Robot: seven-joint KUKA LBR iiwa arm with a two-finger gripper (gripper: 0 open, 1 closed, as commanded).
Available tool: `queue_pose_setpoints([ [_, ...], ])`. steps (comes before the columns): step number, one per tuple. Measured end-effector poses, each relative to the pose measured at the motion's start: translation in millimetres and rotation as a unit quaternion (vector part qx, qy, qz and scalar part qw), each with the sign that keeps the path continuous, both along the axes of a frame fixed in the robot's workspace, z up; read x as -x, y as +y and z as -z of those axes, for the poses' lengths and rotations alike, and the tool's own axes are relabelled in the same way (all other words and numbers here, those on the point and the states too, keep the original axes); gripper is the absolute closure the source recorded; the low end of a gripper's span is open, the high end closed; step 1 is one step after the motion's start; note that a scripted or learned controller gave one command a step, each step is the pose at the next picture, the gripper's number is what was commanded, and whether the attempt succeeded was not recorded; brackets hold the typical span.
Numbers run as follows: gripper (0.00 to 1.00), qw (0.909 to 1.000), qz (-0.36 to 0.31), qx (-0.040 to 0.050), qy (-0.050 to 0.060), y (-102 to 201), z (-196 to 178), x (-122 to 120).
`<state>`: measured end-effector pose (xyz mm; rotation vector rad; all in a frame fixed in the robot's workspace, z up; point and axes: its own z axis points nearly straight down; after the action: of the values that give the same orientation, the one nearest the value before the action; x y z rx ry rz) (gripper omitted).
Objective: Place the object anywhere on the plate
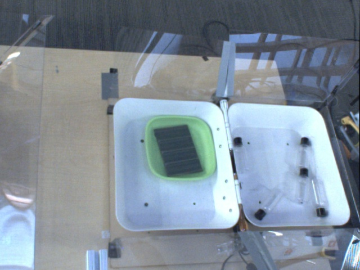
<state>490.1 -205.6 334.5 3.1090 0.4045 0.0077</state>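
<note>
Two shallow white bins side by side on a wooden bench, seen from above

In the left white bin I see a dark grey ribbed rectangular block lying flat on a lime green square plate; I cannot tell the gripper's state. My worry: another reach could knock the block off, or snag clear tubes in the right white bin

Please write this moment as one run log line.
dark ridged block: on green plate | plate: left bin | clear tubes: right bin
</note>
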Motion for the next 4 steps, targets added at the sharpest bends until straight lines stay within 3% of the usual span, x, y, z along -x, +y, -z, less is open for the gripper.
queue_pose_setpoints([
  [1,0.00,0.9997,0.024,-0.0003,0.001,0.0,-5.9,0.5],
  [2,0.00,0.9997,0.023,-0.0026,0.003,0.4,52.1,1.2],
  [3,0.00,0.9997,0.024,-0.0003,-0.001,0.2,-42.5,-0.1],
  [4,0.00,0.9997,0.024,-0.0025,0.003,0.4,37.5,1.1],
])
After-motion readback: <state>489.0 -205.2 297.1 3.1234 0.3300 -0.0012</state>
